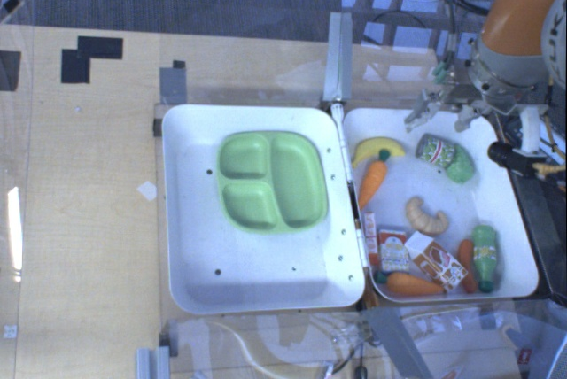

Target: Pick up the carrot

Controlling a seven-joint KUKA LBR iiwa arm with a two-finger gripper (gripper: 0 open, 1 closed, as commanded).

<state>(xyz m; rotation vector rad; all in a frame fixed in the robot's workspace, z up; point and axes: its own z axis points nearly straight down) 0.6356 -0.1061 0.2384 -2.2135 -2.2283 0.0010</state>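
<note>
In the right bin [523, 231], against its left wall, the carrot [372, 182] lies tilted, its green top up near the banana [376, 147] and its orange tip pointing down toward the bin's near-left corner. The banana sits just above the carrot, touching or nearly touching its top. To the carrot's right, near the bin's middle, rests a croissant [426, 215]. Farther right and up from the carrot is a green pouch [446, 158]. Below the carrot, along the bin's near edge, lie a small red carton [392, 251], a brown carton [442, 264], a second carrot [412, 284] and a green bottle [485, 255].

The gripper [446, 110] hangs over the bin's far edge, well up and to the right of the carrot, its metal fingers [423, 110] spread apart with nothing between them. The arm [523, 5] rises behind it.

Left of the carrot, across the bin wall, the left bin [190, 280] holds a green tray [270, 181].
</note>
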